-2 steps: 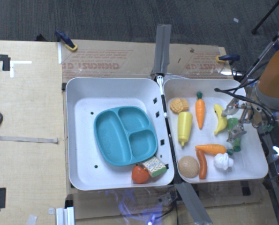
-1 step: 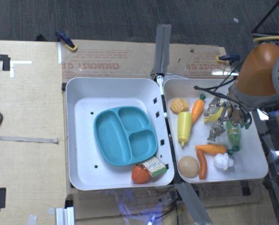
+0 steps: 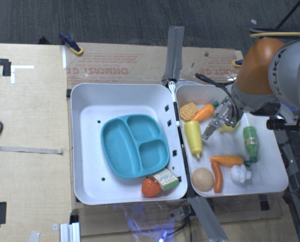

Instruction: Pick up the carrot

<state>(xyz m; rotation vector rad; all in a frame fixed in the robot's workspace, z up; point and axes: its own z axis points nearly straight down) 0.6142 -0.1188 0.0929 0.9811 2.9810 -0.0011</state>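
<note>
From the overhead camera, your gripper hangs in the right bin, fingers slightly parted, nothing between them. Your carrot lies just up-left of the fingertips, beside the waffle, long axis slanting up toward the right.

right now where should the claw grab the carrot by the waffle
Grip the carrot across its thicker orange middle, coming from above. It lies flat and slanted, its narrow end resting against the waffle, so close across its width. The claw sits just below and to its right.
</note>
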